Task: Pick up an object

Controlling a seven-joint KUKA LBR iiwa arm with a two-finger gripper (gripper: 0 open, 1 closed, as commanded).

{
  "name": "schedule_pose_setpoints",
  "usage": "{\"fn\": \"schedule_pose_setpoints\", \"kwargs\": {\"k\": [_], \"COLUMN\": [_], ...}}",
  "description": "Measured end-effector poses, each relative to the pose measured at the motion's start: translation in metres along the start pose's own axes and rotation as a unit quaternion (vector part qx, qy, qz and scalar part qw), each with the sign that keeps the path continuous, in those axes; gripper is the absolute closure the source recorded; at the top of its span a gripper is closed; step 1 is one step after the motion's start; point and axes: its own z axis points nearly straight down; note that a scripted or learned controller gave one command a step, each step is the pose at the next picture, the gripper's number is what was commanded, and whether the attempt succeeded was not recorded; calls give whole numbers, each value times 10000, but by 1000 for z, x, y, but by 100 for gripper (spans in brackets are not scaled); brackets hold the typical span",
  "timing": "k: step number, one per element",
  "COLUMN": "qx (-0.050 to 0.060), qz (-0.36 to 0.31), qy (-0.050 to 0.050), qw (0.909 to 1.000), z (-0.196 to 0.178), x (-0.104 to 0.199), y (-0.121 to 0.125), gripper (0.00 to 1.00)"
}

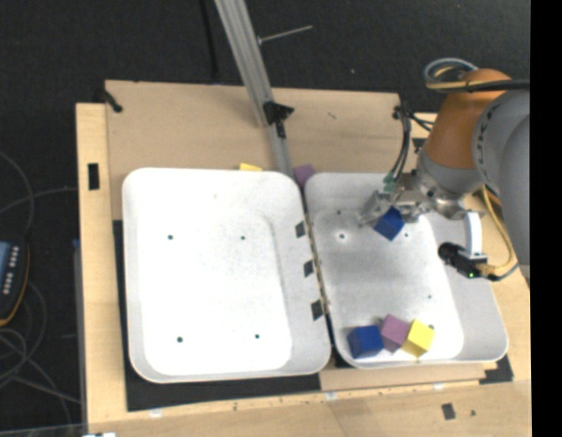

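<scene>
My gripper [388, 213] hangs over the far part of the right bin [472, 330], shut on a small blue block [388, 225] that shows between its fingers. At the near edge of that same bin lie three more blocks side by side: a blue one [363, 340], a purple one [393, 331] and a yellow one [419, 337]. The grey arm with its orange band [458, 126] reaches in from the right.
The left bin [208, 262] lies beside the right one, with a divider strip between them. A slanted metal pole [251, 62] rises behind the bins. A yellow piece [250, 167] and a purple piece [304, 173] sit just past the bins' far rims.
</scene>
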Motion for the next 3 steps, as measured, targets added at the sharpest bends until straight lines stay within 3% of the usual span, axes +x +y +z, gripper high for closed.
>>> {"fn": "schedule_pose_setpoints", "kwargs": {"k": [1, 2, 3], "qx": [59, 129, 92], "qz": [-2, 21, 10], "qy": [23, 37, 21], "qw": [10000, 9999, 10000], "z": [-65, 25, 9], "x": [-21, -27, -29], "y": [26, 5, 7], "gripper": [0, 0, 100]}}
